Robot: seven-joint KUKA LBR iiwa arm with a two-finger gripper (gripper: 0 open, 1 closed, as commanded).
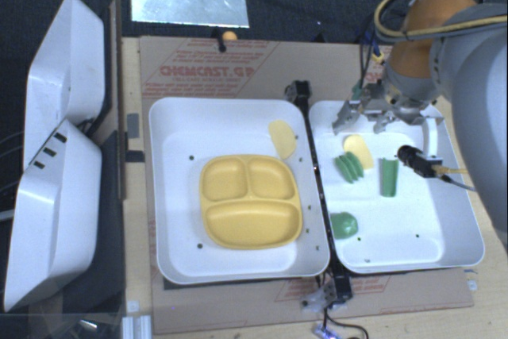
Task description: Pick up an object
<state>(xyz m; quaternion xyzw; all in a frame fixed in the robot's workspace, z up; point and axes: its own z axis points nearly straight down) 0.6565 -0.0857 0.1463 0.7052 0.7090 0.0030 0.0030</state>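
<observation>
Left bin: yellow three-compartment tray at centre; pale yellow piece near the back right corner. Right bin: round green object at front left; ridged green piece touching a small yellow piece; green block just beside. Gripper: over the back edge, fingers apart, holding nothing.

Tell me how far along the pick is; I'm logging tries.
Nothing looks lifted yet. The hand hovers at the right bin's far edge, just above the pale yellow piece. The green pieces lie loose on the floor. Closing on something and raising it remains.
</observation>
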